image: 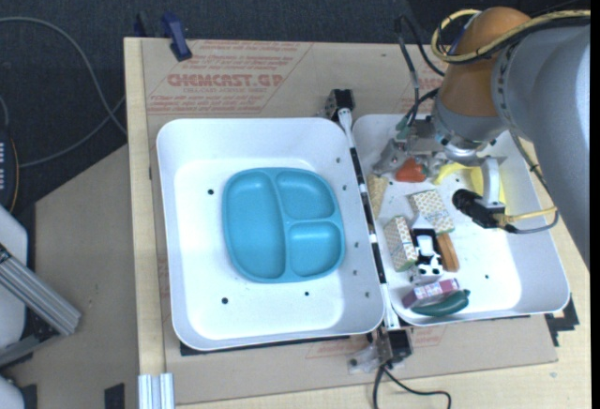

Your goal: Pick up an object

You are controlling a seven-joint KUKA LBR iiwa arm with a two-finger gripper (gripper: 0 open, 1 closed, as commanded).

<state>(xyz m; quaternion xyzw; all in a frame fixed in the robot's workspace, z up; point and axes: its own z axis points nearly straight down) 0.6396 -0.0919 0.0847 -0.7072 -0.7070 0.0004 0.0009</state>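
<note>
Red-orange object (410,173) lies at the far end of the right-hand bin (534,280), right at the tip of the gripper (405,152), which hangs low over it from the grey arm (553,88) with its orange band (489,34). From this angle we cannot tell whether the gripper is open or closed, nor whether it touches the object. Just beside it, toward the arm, we see a yellow item (480,180) partly under the wrist. Nearer the camera lie a checkered packet (429,206), a second patterned block (401,241) close to the bin's left wall, a small black-and-white piece (427,254) and a brown stick (448,252). At the near edge a maroon item (437,288) touches a green one (444,305). In the left-hand bin (183,210) we see a blue divided plate (281,221) at its centre. Both bins stand on a board printed CHEMCAST (225,79), with a blue clip (174,35) at its far-left corner.
</note>
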